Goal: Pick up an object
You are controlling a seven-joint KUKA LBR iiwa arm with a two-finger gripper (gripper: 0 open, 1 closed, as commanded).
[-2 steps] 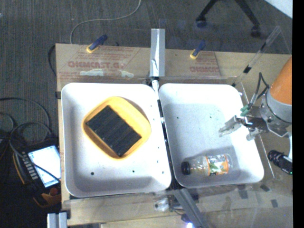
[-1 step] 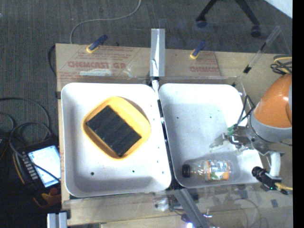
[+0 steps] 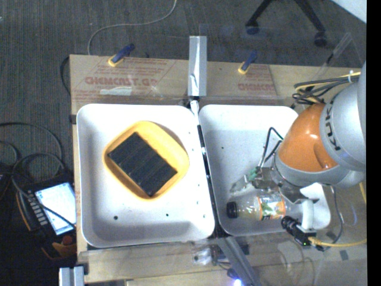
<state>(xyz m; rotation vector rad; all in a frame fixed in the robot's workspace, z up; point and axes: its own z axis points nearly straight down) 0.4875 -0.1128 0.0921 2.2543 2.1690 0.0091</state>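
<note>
The jaws cannot be made out: the arm's grey wrist and orange band cover them, so whether they are apart or together I cannot tell. The gripper sits low over the near right part of the right bin, directly above a clear plastic bottle with a dark cap. The bottle lies on its side on the bin floor, cap toward the left, its right end hidden under the arm. Whether the bottle is touched or held is not visible. Thin black cables run along the wrist. Outward, the left bin holds a yellow dish with a dark ribbed block lying in it — well apart from the arm. Both bins rest on a surface with two blue-handled clamps at its far edge.
</note>
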